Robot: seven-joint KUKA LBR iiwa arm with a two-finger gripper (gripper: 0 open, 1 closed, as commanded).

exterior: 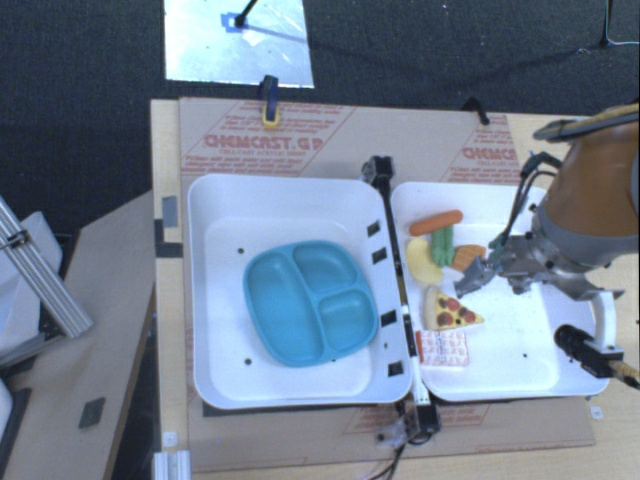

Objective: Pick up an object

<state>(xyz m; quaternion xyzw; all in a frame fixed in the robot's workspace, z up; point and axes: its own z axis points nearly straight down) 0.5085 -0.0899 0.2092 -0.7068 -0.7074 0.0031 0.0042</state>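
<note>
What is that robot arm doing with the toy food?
A grey and orange robot arm reaches in over the right bin, where toy food lies: a carrot, a pizza slice and a few other pieces. Its tool hangs just above the pizza slice, with nothing lifted yet. The left bin holds a blue divided plate.

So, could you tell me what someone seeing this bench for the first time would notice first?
Probably the blue divided plate, lying alone in the left bin. Next, the colourful toy food clustered at the left side of the right bin: a carrot, a pizza slice and a red-and-white packet. The grey and orange arm reaches in from the right, its pincer low beside that cluster.
</note>
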